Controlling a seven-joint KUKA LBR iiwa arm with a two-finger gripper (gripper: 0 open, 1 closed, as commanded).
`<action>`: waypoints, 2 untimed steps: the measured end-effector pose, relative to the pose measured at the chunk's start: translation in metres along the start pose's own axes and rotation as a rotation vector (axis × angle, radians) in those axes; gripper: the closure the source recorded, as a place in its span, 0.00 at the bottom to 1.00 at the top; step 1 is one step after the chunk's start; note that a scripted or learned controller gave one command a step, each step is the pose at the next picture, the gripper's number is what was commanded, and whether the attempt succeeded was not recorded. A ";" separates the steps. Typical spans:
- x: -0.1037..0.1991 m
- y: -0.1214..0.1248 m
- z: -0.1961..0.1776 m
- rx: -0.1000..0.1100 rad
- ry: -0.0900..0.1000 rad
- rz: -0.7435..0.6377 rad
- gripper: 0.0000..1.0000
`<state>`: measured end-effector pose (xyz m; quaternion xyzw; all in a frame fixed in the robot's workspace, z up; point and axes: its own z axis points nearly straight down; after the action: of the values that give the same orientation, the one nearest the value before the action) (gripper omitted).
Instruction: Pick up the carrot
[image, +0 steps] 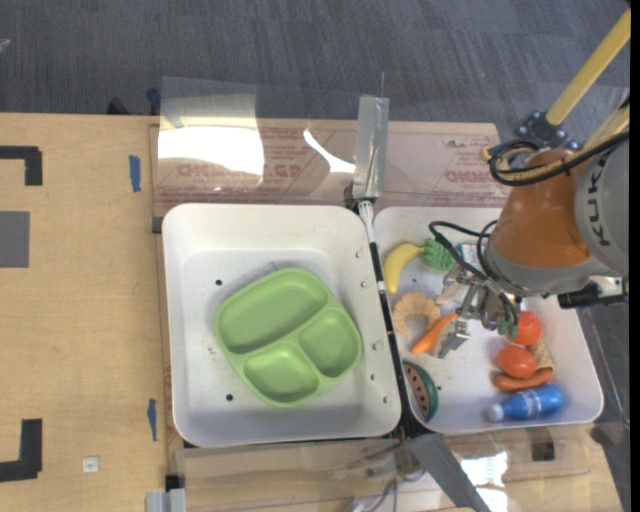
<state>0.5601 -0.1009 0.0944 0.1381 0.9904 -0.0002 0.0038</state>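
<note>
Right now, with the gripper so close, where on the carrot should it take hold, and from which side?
Grip the carrot across its middle, coming straight down from above. It lies flat and slanted on the right bin floor, so the fingers should close across its narrow width. The gripper sits at its upper right end; a beige shell-like toy crowds the left side, so probably avoid that approach.

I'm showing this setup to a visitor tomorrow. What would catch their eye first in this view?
Likely the green plate, lying alone in the left bin. Next, the arm's orange band over the right bin, with the gripper down at the carrot. Around it lie bright toys: a banana at the back and a blue bottle at the front.
</note>
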 end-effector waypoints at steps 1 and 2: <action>0.011 -0.003 0.004 -0.005 -0.006 0.187 0.00; 0.030 -0.009 0.004 -0.005 -0.007 0.505 0.00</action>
<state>0.5288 -0.1013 0.0905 0.3814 0.9244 0.0027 0.0076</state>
